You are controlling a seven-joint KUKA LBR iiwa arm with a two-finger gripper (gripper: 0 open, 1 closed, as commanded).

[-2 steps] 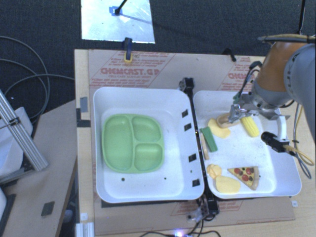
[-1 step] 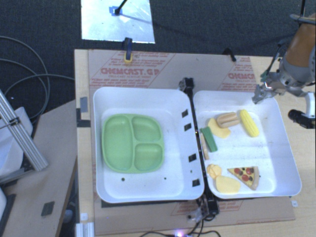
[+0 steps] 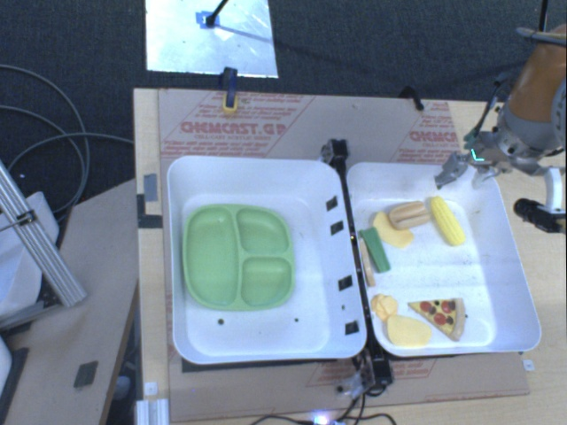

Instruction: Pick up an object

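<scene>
Several toy foods, loose in the right bin, lower right of frame, all candidates for the pick. Corn cob, yellow, lying flat near the bin's upper middle; bread roll just beside it to the left, partly over a pale yellow slice. Green strip and thin tan stick along the bin's left wall. Pizza slice lower down, with two yellow pieces beside it near the bottom edge. None stacked tightly, so most look open to a top-down approach; corn nearest the tool, probably the readiest target.

Gripper, upper right of frame, hovering over the bin's top right rim, nothing between its fingers; spread or closed cannot be told at this size.

Left bin, centre of frame, holding a green divided plate, lying flat.

Cardboard sheet under both bins, apparently as a base.
</scene>
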